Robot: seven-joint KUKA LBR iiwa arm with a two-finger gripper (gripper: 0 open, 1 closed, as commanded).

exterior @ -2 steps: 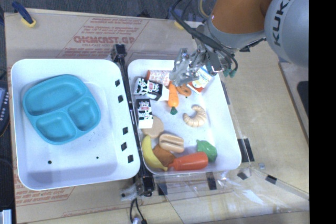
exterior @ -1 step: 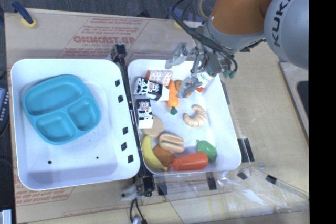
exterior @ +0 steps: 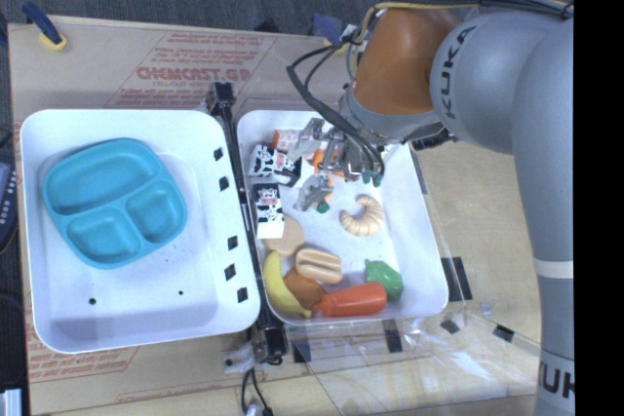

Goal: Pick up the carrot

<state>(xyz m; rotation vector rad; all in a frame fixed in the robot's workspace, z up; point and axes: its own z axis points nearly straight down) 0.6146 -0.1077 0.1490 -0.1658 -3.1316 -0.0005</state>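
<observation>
Camera view: tool (exterior: 322, 178) low in right bin (exterior: 421, 209), grip state unreadable; carrot (exterior: 353, 300) lies well apart at near wall, beside banana (exterior: 277, 287).

Carrot (exterior: 354, 300) (orange, green top) lying flat, right bin's near edge.

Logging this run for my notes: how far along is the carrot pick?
Done: the arm has reached over the right bin, with the gripper at its far end. In hand: nothing; no item sits between the fingers. Left: the whole pick. The carrot lies at the bin's near edge, beside the banana and hot dog, well apart from the gripper.
</observation>
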